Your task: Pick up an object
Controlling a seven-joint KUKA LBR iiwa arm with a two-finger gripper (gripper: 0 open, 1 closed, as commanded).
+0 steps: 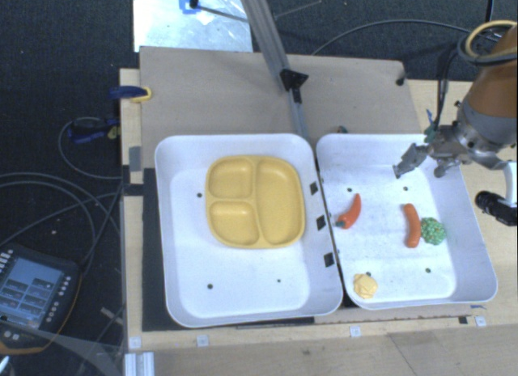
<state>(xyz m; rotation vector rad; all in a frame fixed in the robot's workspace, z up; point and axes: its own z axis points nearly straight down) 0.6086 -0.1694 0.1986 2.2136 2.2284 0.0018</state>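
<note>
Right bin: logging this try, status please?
Gripper above right bin's far edge, holding nothing. Hot dog, broccoli, chili, yellow piece untouched. Path clear.

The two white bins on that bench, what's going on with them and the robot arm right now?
The arm's gripper hangs over the far side of the right bin, its fingers apart and holding nothing. Below it in that bin lie an orange chili pepper, a sausage touching a green broccoli piece, and a small yellow item in the near corner. The left bin holds a yellow divided plate. Nothing has been picked up yet.
</note>
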